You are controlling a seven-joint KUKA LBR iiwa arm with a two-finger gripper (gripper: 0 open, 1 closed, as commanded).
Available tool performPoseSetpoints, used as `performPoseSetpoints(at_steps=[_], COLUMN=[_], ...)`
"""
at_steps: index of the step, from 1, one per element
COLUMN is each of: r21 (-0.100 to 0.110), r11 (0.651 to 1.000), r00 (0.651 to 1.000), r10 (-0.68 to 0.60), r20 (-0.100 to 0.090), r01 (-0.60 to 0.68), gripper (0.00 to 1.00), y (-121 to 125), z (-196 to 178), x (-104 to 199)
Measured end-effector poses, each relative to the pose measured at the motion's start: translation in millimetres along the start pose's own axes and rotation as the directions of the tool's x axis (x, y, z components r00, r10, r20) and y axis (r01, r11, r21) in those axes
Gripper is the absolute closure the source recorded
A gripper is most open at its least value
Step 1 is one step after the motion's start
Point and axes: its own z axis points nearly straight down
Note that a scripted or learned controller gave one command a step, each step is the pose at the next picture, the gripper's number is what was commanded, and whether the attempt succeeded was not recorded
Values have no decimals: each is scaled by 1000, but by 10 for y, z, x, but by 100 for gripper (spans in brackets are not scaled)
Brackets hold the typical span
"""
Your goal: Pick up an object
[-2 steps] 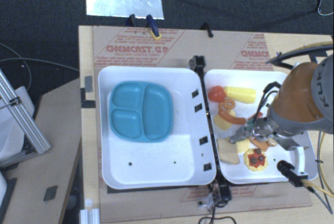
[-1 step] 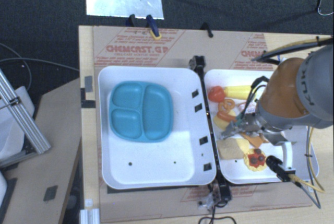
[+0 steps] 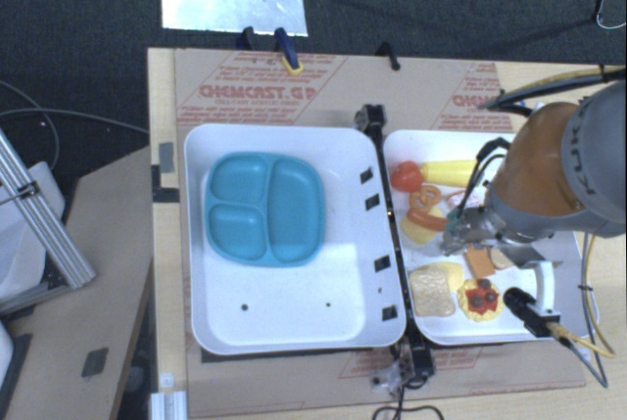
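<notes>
From the overhead camera I see the arm [image 3: 549,173] reaching in from the right, bent down over the right bin [image 3: 470,336]. The gripper [image 3: 458,234] sits low in the middle of that bin, among the toy food. I cannot tell whether it is spread or closed, or whether it has anything, because the wrist hides it.

The things to pick all lie in the right bin. A red tomato [image 3: 407,176] and a long yellow piece [image 3: 449,171] lie side by side at the far end. A yellow wedge [image 3: 419,228] lies just beside the gripper, on its left. An orange-brown block [image 3: 480,261] lies close under the wrist. A tan bread slice [image 3: 429,291] and a berry tart [image 3: 480,301] lie at the near end.

The left bin [image 3: 294,301] holds a blue divided plate [image 3: 265,209], lying flat, well apart from the gripper.
</notes>
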Motion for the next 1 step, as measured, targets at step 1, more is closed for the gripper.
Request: performPoseSetpoints(at_steps=[1], r21=[10], r11=[1000], r00=[1000], r10=[-12], r20=[-12], r01=[12], gripper=[100], y=[550], z=[-886], x=[685])
